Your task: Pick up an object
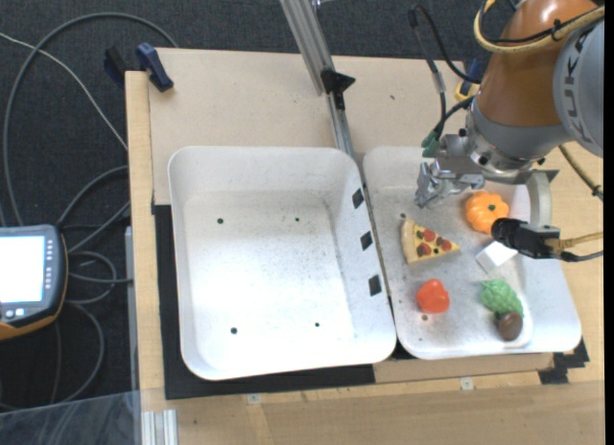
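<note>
The gripper (pixel 434 187), jaw state indeterminate, hovers above the right bin (pixel 556 323), near the pizza slice (pixel 425 242), which lies flat with its long axis horizontal, tip pointing right.

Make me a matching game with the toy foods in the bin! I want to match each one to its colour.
Things:
1. pizza slice
2. pumpkin
3. tomato
4. broccoli

Colours:
A. green
B. red
C. yellow with red dots
D. orange

Pairs: 1-C, 2-D, 3-B, 4-A
</note>
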Robot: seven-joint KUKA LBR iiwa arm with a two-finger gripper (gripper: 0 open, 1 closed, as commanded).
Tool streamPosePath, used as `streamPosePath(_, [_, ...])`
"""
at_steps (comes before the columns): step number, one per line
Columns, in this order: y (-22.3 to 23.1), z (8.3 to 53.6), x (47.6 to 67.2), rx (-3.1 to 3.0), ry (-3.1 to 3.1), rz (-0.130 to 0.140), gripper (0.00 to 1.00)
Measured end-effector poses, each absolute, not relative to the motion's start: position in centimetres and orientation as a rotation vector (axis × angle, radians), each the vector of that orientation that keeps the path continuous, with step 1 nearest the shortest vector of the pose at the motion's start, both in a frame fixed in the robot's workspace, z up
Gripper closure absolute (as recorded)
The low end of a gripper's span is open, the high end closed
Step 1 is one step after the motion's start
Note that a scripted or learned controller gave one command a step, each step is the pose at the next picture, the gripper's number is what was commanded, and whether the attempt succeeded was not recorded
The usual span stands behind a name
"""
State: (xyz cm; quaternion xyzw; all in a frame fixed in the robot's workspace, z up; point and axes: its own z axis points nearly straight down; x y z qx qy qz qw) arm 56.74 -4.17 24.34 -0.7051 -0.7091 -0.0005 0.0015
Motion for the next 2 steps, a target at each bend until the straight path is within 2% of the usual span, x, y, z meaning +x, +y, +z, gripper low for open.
streamPosePath(1, [1.0, 23.1, 56.2, -2.211, -2.225, 0.000, 1.00])
streamPosePath(2, [7.1, 23.1, 56.8, -2.211, -2.229, -0.004, 1.00])
